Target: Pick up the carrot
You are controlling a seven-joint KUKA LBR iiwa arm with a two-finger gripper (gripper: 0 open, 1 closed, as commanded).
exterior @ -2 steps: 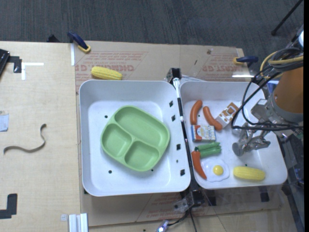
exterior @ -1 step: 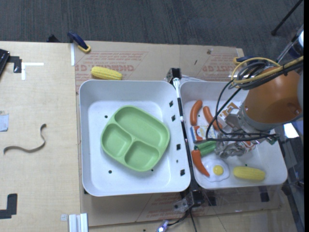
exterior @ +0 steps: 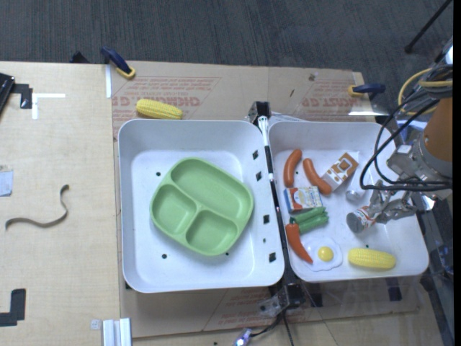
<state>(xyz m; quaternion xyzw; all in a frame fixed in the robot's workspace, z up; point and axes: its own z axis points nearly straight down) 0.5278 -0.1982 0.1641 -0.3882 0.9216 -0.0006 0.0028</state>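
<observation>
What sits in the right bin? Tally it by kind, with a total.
Sausages: 2
Cartons: 2
Carrot: 1
Green vegetable: 1
Fried egg: 1
Corn cob: 1
Total: 8
Grey shape by the gripper: unclear, not counted.

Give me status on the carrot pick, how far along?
Done: arm is over the right bin. In hand: gripper sits low near the bin's right side, nothing visibly between its fingers. Left: carrot lies untouched at the bin's left edge, beside the fried egg; the approach, grasp and lift remain.
</observation>
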